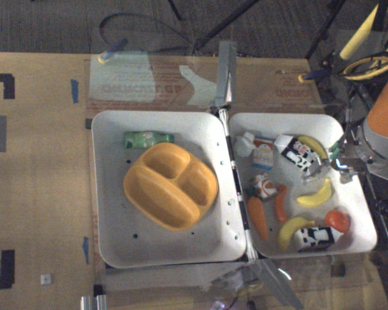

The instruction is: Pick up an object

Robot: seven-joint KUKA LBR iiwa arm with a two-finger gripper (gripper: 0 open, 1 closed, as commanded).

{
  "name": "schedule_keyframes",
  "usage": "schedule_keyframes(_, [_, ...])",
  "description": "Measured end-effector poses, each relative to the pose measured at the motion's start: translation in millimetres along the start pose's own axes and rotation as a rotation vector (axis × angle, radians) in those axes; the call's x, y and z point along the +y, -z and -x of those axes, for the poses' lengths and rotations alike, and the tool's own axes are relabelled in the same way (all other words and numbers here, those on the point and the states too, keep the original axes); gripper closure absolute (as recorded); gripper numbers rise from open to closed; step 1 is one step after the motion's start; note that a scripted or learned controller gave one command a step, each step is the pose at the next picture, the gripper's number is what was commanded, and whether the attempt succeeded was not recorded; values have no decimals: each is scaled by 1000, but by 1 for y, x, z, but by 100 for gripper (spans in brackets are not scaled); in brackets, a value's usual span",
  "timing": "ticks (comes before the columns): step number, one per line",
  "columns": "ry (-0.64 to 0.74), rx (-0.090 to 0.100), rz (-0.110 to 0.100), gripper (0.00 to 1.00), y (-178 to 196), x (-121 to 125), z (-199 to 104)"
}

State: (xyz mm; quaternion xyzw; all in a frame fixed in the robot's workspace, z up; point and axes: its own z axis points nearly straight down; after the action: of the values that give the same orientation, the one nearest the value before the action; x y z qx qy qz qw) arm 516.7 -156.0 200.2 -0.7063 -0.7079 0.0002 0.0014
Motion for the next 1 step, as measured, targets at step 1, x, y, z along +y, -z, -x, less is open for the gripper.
schedule_keyframes(1, [154,-4,8,0,-114,1,11])
